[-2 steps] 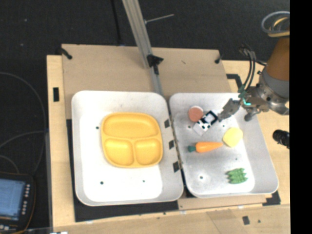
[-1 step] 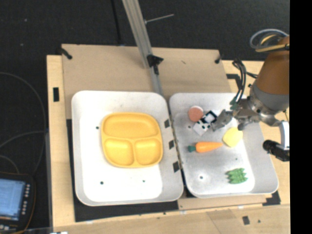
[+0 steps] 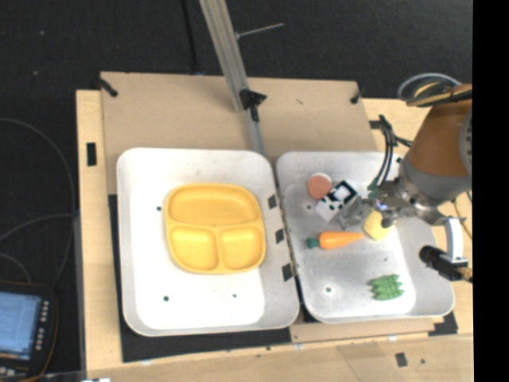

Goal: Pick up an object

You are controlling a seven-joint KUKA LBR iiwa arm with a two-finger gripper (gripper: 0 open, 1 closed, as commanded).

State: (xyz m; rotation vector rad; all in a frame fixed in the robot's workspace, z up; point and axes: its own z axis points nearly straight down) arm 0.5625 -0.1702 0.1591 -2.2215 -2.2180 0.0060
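The right bin [image 3: 342,305] holds several things. An orange carrot [image 3: 340,240] lies near its middle, with a yellow ball-like piece [image 3: 376,228] just to its right. A pink round piece [image 3: 319,185] and a white block with black marks [image 3: 337,199] lie toward the back. A green leafy piece [image 3: 386,287] sits near the front right. My gripper [image 3: 364,214] reaches in from the right and hangs low between the white block and the yellow piece, just above the carrot's right end. It partly covers the yellow piece.
A yellow divided plate [image 3: 215,226] lies in the left bin [image 3: 143,293]. A slanted metal pole [image 3: 227,46] rises behind the bins. The wall between the bins [image 3: 285,237] runs just left of the carrot.
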